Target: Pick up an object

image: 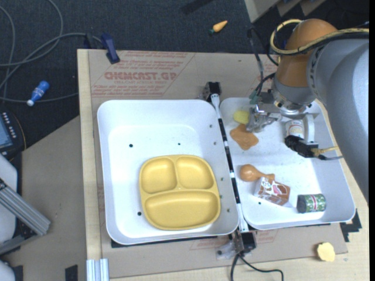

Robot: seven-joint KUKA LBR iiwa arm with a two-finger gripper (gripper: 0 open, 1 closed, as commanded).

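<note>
Glossy yellow plastic tray (178,192); smooth white plastic bins (117,157); matt cardboard (140,69).

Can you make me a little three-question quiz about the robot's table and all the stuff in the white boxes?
1. True or false: the yellow plastic plate with three sections lies in the left white bin.
2. Which thing lies nearest the gripper: A the small dark green can, B the flat orange-brown piece, C the blue clip on the cardboard?
3. Fill in: the brown and white packet lies in the ____ white bin.

Key: 1 true; 2 B; 3 right.
</note>
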